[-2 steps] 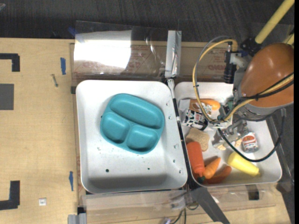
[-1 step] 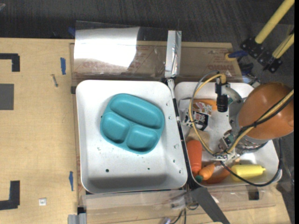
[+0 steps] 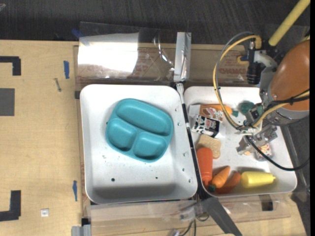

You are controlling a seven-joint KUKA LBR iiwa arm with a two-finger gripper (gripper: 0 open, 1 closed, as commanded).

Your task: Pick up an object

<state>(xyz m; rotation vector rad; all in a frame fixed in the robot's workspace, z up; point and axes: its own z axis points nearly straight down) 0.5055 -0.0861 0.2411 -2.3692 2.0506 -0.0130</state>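
The pincer, its state unclear, hangs in the right bin and should centre over one toy before pinching.

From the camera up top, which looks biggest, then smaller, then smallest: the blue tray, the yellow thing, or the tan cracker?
1. Blue tray, far the biggest.
2. Yellow thing.
3. Tan cracker, slightly smaller.
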